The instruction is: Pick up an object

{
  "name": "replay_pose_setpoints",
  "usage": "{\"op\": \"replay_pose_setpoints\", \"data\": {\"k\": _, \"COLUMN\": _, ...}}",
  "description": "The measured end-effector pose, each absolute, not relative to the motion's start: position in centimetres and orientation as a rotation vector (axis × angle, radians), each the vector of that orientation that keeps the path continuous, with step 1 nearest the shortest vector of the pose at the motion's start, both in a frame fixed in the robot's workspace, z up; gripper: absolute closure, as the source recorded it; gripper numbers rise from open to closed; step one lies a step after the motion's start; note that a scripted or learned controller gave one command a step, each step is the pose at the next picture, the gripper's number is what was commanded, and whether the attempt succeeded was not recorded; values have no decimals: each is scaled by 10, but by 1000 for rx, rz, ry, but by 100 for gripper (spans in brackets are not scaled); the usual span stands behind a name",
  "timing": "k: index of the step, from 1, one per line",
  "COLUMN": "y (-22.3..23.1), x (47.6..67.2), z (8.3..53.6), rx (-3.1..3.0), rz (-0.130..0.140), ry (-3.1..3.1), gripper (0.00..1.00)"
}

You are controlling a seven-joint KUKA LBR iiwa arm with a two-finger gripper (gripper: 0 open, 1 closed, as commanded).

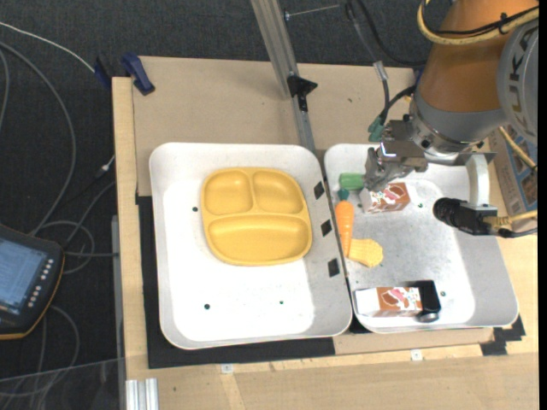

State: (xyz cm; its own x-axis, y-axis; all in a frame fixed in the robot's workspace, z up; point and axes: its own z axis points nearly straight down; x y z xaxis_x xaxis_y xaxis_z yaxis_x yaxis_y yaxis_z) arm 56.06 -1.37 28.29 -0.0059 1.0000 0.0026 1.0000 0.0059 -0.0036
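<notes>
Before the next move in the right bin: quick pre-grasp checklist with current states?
1. Gripper over a target: ok, right above the small carton.
2. Carton between fingers: cannot tell.
3. Neighbours apart from target: ok, carrot and green piece lie to its left.
4. Long carton out of the way: ok, at the right bin's near wall.
5. Yellow tray in left bin: ok, away from the arm.

Right bin [479, 267] middle open, carrot [344, 222] and carton [395, 300] crowd its left and front edges

The gripper [381, 180] hides part of a small carton [389, 199] (fingers unclear).
</notes>
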Motion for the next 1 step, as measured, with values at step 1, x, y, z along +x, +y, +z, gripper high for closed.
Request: {"op": "replay_pose_setpoints", "data": {"k": 1, "y": 29, "x": 555, "z": 265, "rx": -2211, "rz": 3, "ry": -2224, "gripper": 100}}
